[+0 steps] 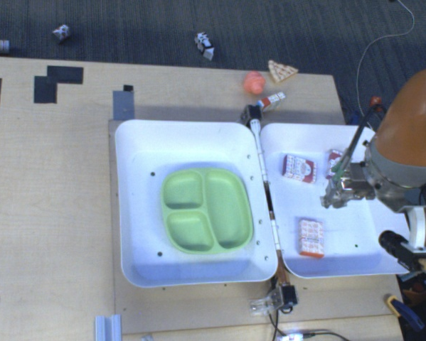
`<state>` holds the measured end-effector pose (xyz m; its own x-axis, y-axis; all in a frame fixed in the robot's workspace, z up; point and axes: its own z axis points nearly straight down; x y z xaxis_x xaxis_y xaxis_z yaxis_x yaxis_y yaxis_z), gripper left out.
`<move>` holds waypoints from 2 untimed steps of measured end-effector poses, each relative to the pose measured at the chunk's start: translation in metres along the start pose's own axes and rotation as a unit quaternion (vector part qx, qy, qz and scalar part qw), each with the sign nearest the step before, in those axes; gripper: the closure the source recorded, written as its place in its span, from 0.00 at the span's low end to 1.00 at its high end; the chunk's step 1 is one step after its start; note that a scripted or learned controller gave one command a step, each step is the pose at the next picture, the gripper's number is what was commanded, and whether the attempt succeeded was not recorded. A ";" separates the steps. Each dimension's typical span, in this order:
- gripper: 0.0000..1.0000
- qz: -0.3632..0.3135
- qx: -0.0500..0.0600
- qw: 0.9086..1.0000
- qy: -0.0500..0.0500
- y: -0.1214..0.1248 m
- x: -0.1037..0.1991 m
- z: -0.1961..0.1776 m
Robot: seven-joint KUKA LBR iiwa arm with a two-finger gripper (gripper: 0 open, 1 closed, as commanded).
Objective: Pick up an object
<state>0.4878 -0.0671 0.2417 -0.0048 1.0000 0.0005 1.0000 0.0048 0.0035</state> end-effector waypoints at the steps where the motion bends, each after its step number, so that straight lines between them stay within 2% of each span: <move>1: 1.00 0.002 0.000 1.000 -0.002 -0.001 -0.111 0.006; 2: 1.00 0.000 0.000 1.000 0.000 0.022 -0.016 0.007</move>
<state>0.5101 -0.0829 0.2353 -0.0051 1.0000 0.0010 1.0000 0.0050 0.0034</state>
